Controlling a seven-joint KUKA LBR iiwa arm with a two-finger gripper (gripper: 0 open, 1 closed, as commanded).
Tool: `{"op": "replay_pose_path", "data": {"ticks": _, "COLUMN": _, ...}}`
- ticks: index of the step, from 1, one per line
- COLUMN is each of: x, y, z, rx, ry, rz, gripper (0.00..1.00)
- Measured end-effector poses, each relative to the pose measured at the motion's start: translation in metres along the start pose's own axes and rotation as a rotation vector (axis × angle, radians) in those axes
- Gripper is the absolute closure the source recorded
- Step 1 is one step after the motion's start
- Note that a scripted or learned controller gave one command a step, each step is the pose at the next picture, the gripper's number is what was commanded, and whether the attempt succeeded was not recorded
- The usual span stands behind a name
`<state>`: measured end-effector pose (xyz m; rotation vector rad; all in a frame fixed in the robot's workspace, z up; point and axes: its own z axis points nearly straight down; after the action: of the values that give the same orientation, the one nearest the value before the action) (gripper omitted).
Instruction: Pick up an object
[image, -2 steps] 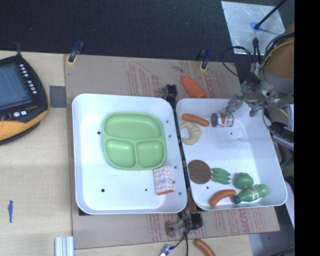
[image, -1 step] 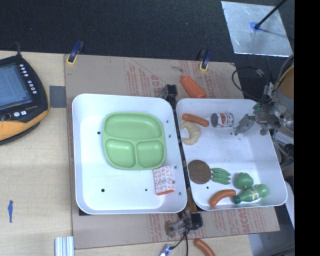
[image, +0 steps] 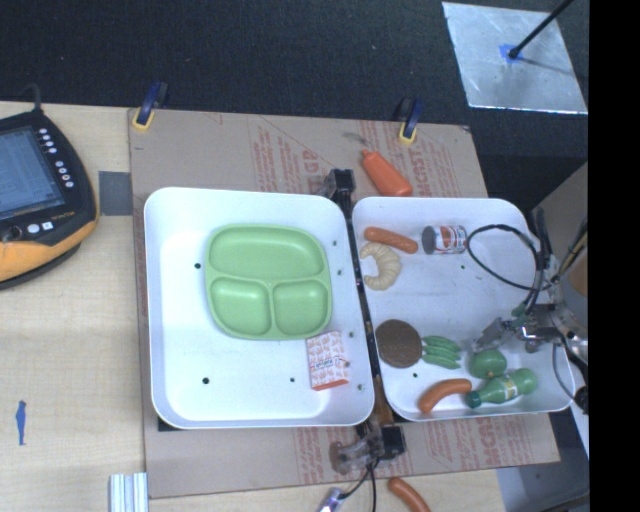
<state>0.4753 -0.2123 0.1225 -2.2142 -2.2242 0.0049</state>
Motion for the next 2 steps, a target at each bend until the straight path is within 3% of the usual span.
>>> {"op": "replay_pose_path", "data": {"ticks": 1, "x": 0.001, "y": 0.093, "z": 0.02, "rx": -0.002, "ry": 0.0, "rz": -0.001, "gripper": 0.0}}
{"op": "replay_pose_path", "data": {"ticks": 2, "x": 0.071, "y": 0.169, "z": -0.055, "rx": -0.004, "ry": 0.001, "rz": -0.001, "gripper": 0.0}}
